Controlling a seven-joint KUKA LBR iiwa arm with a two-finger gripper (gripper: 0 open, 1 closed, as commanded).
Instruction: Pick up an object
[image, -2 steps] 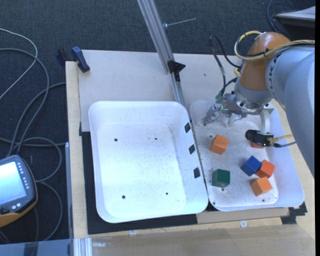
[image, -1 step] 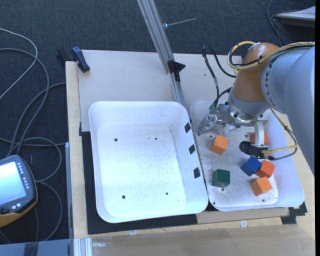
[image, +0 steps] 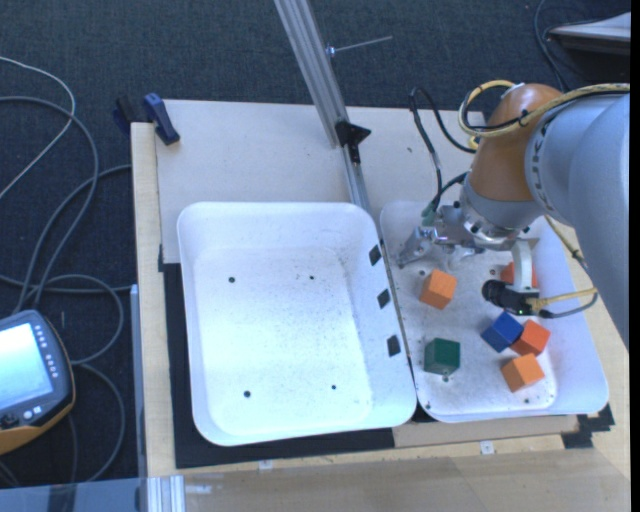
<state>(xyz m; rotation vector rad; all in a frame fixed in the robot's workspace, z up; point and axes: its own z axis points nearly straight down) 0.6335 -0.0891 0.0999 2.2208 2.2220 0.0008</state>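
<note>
pincer low over the right bin, nothing lifted yet

the grey arm (image: 560, 140) reaches in from three o'clock and bends down over the right bin (image: 570, 395). its pincer (image: 425, 245) hangs at the bin's twelve o'clock end, just above an orange block (image: 438, 289). i cannot tell how the pincer is set; the metal tips blur against the white bin. nothing shows between them, so i judge that no block is held.

the blocks all lie in the right bin. the orange block sits just at six o'clock from the pincer. a green block (image: 442, 355) lies further toward six o'clock, near the wall shared with the left bin (image: 200, 230). a blue block (image: 502, 331) and a second orange block (image: 533, 337) touch each other at about four o'clock from the pincer, with a third orange block (image: 522, 371) just below them. a reddish piece (image: 518, 272) peeks out beside the wrist, partly hidden.

the left bin carries only dark specks, and the tabletop (image: 250, 150) around both bins is bare wood.

as a judgement, the task is at its approach stage: the arm is over the blocks, but the grab and the lift are both left to do. the nearest orange block looks the likeliest target.
</note>
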